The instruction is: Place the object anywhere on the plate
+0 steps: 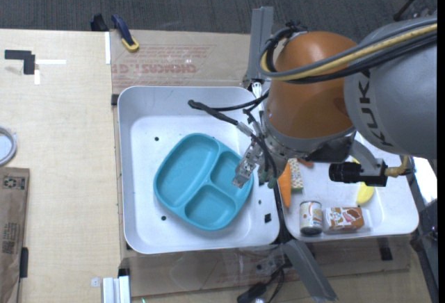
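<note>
We see the pincer (245, 171) over the plate's (186, 180) right rim; whether it is open or gripping anything, we cannot tell. Carrot (284, 187) lies just right of the plate, long axis upright in view

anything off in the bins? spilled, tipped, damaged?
Nothing stands out. The blue plate lies flat, at a slant, in the left bin; the can, carrot and small box sit in the right bin, no spill.
</note>
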Robot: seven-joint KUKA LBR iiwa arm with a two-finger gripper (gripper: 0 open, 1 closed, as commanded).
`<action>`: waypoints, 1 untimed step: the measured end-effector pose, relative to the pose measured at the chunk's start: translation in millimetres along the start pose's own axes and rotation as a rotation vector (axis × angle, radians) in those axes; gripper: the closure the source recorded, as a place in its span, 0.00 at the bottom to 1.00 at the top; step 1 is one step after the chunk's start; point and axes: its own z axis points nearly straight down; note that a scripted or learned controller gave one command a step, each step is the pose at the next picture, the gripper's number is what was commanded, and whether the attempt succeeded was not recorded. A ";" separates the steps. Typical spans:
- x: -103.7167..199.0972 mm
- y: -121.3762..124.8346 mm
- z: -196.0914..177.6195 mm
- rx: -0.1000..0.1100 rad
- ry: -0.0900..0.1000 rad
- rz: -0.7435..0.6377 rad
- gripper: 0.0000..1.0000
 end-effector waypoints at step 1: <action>25.7 35.3 58.0 0.001 0.004 0.115 1.00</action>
